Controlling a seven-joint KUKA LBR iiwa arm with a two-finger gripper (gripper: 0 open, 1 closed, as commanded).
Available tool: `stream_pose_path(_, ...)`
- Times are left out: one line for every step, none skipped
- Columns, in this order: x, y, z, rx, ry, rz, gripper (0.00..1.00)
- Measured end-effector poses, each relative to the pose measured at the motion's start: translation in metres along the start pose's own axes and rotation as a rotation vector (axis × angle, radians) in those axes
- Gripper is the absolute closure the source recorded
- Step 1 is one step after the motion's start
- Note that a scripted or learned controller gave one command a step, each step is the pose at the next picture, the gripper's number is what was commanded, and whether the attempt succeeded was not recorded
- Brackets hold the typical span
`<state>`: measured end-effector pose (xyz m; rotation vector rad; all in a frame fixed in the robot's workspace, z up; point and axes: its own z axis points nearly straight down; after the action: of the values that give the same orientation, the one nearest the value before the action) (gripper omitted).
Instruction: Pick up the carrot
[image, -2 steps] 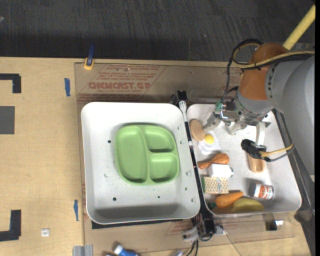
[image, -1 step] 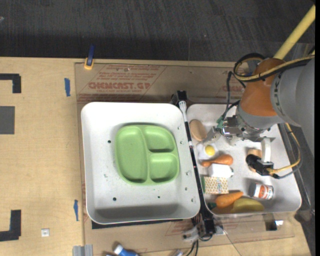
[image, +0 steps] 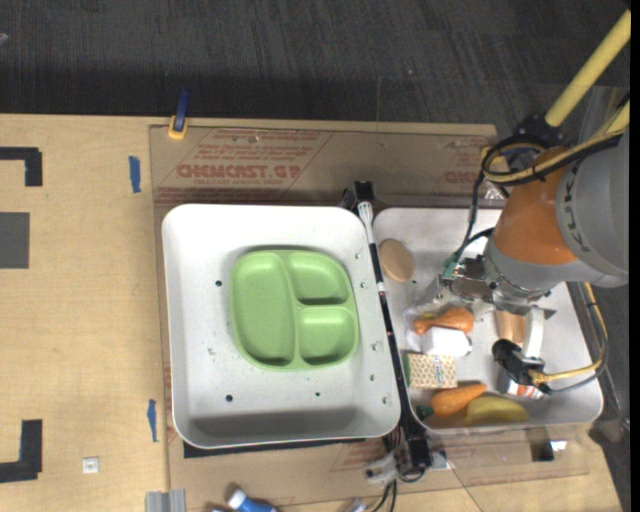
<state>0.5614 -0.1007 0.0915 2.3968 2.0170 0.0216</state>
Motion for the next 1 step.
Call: stream_pose_path(0.0043,-0.0246,-0.0004,-0.003,-0.001,0.227,0.00)
